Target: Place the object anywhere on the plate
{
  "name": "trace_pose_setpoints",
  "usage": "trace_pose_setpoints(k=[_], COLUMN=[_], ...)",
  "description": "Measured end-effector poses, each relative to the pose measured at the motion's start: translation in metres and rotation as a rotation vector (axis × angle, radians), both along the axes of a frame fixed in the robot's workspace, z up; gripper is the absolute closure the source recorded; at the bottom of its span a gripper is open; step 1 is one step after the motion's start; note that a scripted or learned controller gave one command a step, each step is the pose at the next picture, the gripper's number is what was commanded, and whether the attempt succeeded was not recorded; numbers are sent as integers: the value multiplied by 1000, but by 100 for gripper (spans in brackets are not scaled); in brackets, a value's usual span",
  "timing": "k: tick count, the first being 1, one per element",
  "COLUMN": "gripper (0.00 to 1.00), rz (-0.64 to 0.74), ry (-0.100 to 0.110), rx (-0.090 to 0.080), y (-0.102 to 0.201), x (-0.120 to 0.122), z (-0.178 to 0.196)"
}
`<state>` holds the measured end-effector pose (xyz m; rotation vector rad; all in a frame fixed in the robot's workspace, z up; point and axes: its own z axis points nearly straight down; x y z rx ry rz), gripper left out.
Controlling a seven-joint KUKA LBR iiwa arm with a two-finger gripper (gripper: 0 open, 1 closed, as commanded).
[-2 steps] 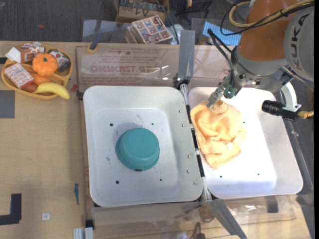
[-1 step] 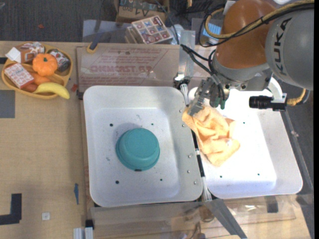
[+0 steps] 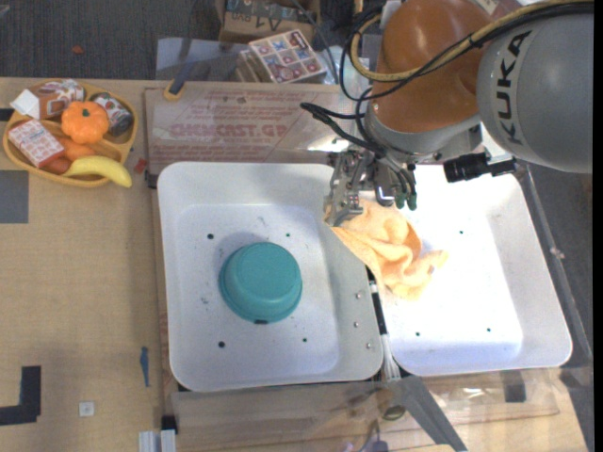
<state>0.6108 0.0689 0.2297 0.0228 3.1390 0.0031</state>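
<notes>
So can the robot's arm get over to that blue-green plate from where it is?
Probably yes. The gripper sits by the yellow cloth near the bins' shared edge, and nothing stands between it and the teal plate in the left bin.

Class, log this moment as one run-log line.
arm: above bin divider | end effector: gripping yellow cloth | cloth: draped into right bin | teal plate: left bin
</notes>
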Motion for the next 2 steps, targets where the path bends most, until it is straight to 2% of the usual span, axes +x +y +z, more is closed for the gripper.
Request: trace_pose_setpoints(k=[2], gripper=[100], rz=[15], ry=[0], rx=[0], y=[108], x=[-14], z=[-7])
